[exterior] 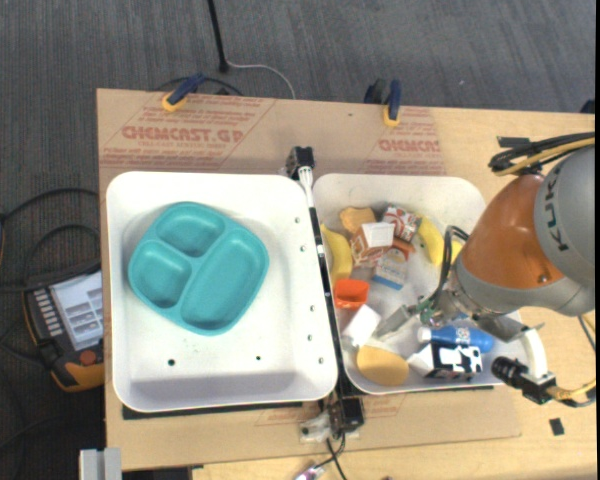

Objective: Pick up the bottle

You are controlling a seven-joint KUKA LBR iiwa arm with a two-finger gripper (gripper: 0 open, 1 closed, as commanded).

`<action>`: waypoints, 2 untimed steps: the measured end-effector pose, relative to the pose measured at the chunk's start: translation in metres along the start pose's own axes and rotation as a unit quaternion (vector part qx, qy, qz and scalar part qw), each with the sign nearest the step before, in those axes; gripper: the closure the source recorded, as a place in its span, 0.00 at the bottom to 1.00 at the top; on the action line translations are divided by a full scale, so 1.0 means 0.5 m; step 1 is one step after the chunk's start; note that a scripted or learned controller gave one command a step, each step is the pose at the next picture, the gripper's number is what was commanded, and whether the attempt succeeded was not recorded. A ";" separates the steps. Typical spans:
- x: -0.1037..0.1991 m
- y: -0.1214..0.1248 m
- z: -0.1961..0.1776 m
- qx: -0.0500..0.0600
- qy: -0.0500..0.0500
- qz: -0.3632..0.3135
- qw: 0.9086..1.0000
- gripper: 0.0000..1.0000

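Overhead view of the desk (180, 133), with two shallow white bins side by side. In the left bin (280, 368) you see a teal divided plate (198, 266) lying flat, its three compartments facing up, well apart from the bin's near wall.

The right bin (460, 190) holds a crowd of small items. Along its left wall lies a yellow banana (336, 250); just beside it sits an orange cup (351, 292). Toward the far wall you find a tan bread-like piece (357, 218) and a red-and-white carton (388, 243), touching one another. Near the front wall rests a round yellow-orange piece (382, 365).

The arm (525, 248) enters from your right, its orange band above the bin's right half, and the jaws (432, 313) are lowered into the clutter near the bin's centre-right. You cannot tell whether the jaws stand apart or together; the wrist covers them.

The bottle (458, 340), blue with a white end, lies on its side near the front right of the right bin, just beside a black-and-white item (458, 362) and close under the wrist.
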State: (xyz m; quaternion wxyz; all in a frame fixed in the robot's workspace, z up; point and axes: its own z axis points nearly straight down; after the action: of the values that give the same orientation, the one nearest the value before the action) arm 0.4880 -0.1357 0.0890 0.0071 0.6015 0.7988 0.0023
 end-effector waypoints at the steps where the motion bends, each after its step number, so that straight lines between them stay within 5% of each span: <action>1: 0.007 0.003 -0.001 -0.001 -0.002 -0.149 0.989 0.00; 2: 0.017 0.005 0.000 0.000 0.001 -0.043 0.999 0.00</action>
State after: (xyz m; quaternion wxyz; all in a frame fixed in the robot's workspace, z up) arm 0.4880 -0.1268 0.0890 0.0066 0.5665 0.8240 0.0026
